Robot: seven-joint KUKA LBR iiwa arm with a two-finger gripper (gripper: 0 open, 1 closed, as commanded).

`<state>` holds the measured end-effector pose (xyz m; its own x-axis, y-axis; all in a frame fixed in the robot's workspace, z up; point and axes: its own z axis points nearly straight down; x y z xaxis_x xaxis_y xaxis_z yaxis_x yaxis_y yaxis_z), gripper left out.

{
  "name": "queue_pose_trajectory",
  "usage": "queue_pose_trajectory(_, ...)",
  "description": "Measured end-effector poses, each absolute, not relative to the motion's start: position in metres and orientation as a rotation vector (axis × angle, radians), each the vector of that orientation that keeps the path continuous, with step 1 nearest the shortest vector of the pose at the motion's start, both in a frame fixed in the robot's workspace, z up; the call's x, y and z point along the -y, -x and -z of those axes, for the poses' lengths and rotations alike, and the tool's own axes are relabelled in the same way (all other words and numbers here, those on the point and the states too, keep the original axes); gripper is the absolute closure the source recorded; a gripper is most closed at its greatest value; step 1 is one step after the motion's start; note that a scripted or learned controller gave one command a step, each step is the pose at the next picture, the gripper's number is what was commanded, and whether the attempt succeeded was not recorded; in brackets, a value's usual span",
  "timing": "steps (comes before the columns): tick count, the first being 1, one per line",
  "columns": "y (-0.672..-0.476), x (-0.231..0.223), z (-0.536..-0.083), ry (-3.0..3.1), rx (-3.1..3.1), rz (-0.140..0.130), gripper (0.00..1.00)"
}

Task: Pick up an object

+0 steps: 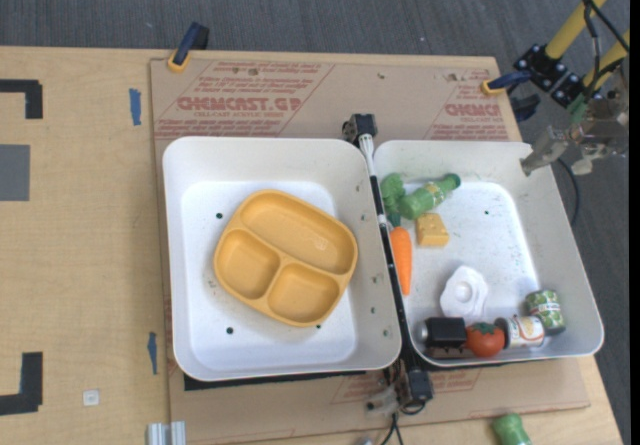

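A: Looking down at the tabletop (80,263), what sits in the left bin (190,263)?

B: A yellow divided plate (285,258) with three compartments, lying flat near the middle of that bin.

A: And the right bin (565,233)?

B: Several small things. Near its upper left corner lies a green bottle (432,194) beside a leafy green toy vegetable (392,195). Just below them sits a small yellow block (432,230). An orange carrot (401,257) lies along the bin's left wall, pointing toward the near edge. A white cup-like piece (465,291) rests near the middle. Along the near wall sit a black object (446,333), a red tomato (486,340) touching it, a small jar with a pale label (529,331), and a green-and-white can (545,311) just beside the jar.

A: Where is the tool (585,138)?

B: At the right of the view, beyond the right bin's far right corner, well apart from every object in it. Whether it is spread or pressed together, I cannot tell; it is too small and cluttered with cables.

A: Anything outside the bins?

B: A green object (510,427) lies at the near edge, below the right bin.
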<state>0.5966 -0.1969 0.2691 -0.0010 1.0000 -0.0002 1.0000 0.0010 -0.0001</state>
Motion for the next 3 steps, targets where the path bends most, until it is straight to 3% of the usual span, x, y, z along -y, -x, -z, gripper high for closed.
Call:
queue_pose_trajectory(1,-0.548,0.171,-0.152,-2.041,-2.389,0.000,0.00)
queue_pose_trajectory(2,-0.495,0.110,-0.086,-2.089,-2.346,-0.002,0.00)
queue_pose_trajectory(3,-0.499,0.111,-0.099,-2.084,-2.335,-0.013,1.00)
